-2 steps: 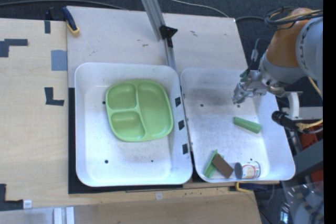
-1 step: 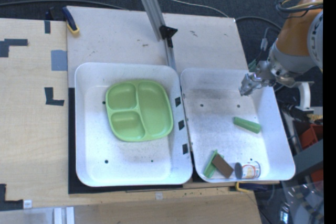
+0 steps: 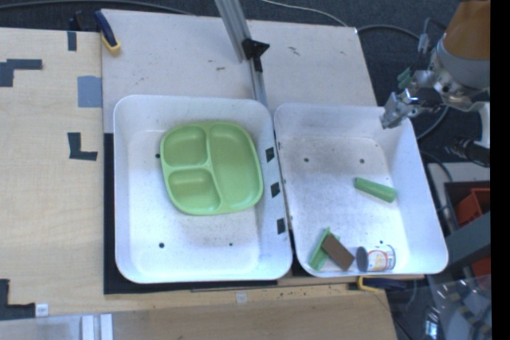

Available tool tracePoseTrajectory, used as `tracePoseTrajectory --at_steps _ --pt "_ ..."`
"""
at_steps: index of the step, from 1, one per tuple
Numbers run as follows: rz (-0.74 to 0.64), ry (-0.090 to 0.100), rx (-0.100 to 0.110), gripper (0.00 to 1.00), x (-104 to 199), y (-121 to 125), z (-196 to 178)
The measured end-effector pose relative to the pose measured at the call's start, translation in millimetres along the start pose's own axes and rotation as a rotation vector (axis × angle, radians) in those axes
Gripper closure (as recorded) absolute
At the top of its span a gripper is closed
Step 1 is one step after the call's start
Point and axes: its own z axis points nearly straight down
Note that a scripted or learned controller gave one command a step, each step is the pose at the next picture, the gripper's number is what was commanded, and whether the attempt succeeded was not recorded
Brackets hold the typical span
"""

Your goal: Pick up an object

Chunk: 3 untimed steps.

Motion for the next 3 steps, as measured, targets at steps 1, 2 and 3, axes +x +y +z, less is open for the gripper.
tracePoseTrajectory --at_steps 1,2,3 --pt "0.0 0.003 0.006 1.0 0 0 -8" --pt "-0.006 0.004 0.006 1.0 60 19 -2" --pt "-0.005 0.003 0.008 1.0 112 31 12"
